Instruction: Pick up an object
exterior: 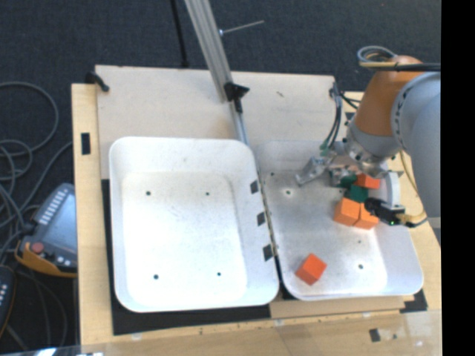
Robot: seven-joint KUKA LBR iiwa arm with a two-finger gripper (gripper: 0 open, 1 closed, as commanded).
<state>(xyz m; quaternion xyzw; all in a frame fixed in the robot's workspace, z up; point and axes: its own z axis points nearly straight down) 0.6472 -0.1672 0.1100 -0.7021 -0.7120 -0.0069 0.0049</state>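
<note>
My gripper (347, 175) is low over the back right part of the right bin (297, 199), just above a cluster of blocks. In that cluster, a green block (358, 193) lies right under the gripper, with a small red-orange piece (368, 182) beside it and two orange blocks (355, 213) touching in front. A single orange cube (312, 268) rests apart near the bin's front edge. The gripper body hides part of the cluster, and I cannot see whether any block is between its parts.
The left bin (185, 221) stands beside the right one, their rims touching at the middle. A slanted metal post (215, 50) rises behind the bins. Cables and a handheld pendant (52, 228) lie off the bench at the left.
</note>
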